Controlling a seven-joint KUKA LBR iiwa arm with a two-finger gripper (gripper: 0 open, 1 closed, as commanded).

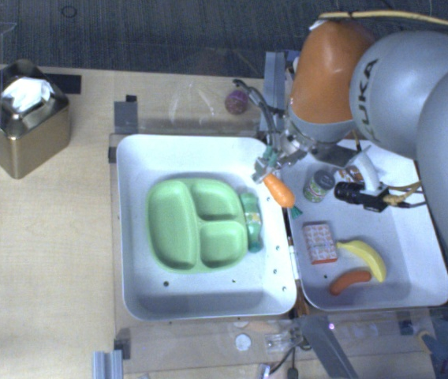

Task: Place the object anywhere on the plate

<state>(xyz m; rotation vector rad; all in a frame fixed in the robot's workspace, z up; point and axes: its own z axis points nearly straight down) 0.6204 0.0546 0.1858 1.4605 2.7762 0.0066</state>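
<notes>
On the bench's left edge sits a brass-coloured box [23,129] with something white in it, well apart from the work. Next comes the left bin [133,290], and in its middle lies the green plate [196,223], split into three compartments, with a green bottle [252,221] lying against its right rim.

Above the left bin's right edge, near its far right corner, the gripper [270,166] hangs with the carrot [279,189] between its fingertips, clamped at the leafy end so the orange body slants down and to the right. The carrot is therefore just short of the plate, over the strip of bin floor and the seam between the two bins.

To do this step well, I judge the arm should carry further left until the whole carrot is over a compartment, clear of the bottle, then lower before letting go; released here it would likely land on the rim or roll off. The grip at the tip looks slight, so a slow move seems wise.

In the right bin [425,290] lie a small can [319,186], a card [319,242], a banana [364,256] and a sausage [350,280].
</notes>
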